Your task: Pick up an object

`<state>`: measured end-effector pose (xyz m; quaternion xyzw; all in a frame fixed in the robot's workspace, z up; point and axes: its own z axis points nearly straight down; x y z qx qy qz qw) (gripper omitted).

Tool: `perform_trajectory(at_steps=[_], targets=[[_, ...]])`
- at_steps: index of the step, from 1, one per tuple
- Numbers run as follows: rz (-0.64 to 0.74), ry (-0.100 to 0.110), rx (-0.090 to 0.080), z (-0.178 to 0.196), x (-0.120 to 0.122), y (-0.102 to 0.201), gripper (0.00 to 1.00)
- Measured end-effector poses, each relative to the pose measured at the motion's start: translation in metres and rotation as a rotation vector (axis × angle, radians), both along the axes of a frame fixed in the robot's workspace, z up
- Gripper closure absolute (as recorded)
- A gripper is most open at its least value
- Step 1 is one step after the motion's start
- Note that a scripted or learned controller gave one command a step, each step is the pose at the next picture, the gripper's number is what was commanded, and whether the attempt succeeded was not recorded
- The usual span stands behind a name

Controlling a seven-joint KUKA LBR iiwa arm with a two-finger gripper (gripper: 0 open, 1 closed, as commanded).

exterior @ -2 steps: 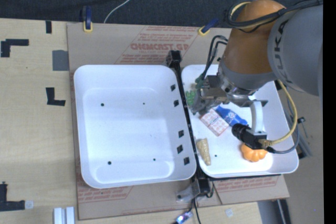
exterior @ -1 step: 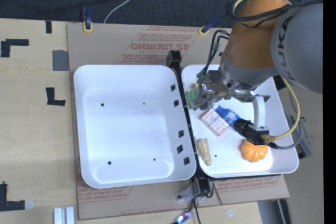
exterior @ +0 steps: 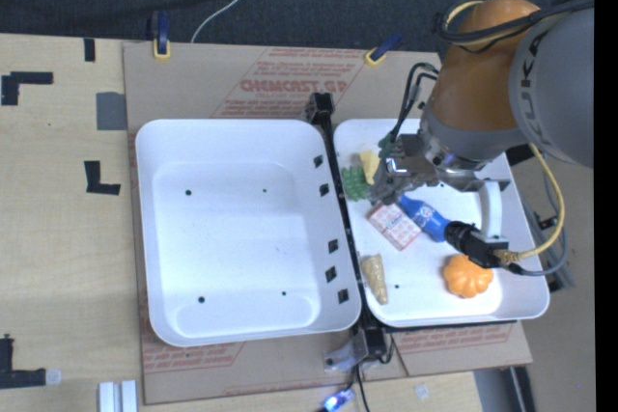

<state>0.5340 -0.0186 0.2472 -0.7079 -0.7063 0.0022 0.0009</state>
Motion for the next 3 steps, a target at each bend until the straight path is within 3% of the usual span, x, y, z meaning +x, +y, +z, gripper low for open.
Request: perform_trajectory(at_steps=[3], targets=[[0.008,0.004,0.003,0.029,0.0,0.004,1.0]])
